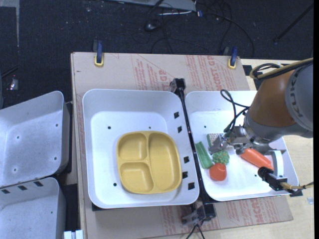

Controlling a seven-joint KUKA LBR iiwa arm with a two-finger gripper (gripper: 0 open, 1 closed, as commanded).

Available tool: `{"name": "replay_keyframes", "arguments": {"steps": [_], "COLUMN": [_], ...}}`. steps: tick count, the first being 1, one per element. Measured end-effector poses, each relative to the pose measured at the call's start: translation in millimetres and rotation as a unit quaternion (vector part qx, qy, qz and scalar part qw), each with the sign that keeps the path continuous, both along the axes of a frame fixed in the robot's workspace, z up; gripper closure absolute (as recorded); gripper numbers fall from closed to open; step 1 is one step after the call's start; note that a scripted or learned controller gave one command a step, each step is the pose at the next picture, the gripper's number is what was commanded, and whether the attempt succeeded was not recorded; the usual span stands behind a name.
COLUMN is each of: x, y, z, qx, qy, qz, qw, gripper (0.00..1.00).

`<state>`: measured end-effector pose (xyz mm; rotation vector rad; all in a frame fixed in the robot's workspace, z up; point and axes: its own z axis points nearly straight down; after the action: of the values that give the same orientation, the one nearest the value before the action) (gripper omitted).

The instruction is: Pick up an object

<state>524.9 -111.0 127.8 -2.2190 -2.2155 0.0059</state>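
Camera view shows the tool point(218, 144), its grip state impossible to tell, low in the right bin point(234, 193) just above a green broccoli floret point(221, 157), crowded by a red tomato point(218, 172), green strip point(203, 154) and orange carrot point(256, 157), with bare floor toward the bin's far wall.

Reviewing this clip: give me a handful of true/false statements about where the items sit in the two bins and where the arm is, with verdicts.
1. The yellow divided plate lies in the left bin. True.
2. The red tomato-like toy sits on the plate. False: it lies in the right bin, just below the green broccoli-like toy.
3. The end effector is over the right bin. True.
4. The orange carrot-like toy lies in the left bin. False: it is in the right bin.
5. The green stick-shaped toy lies near the divider between the bins. True.
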Motion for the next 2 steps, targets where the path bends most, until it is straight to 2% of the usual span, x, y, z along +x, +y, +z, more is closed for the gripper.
{"name": "replay_keyframes", "arguments": {"steps": [1, 2], "x": [0.6, 2.3], "y": [0.5, 0.3], "z": [-36.2, -23.4], "qx": [-0.0001, -0.0008], "qy": [-0.003, -0.007], "qz": [-0.001, -0.001], "qw": [1.0000, 1.0000], "gripper": [0.00, 1.00]}}
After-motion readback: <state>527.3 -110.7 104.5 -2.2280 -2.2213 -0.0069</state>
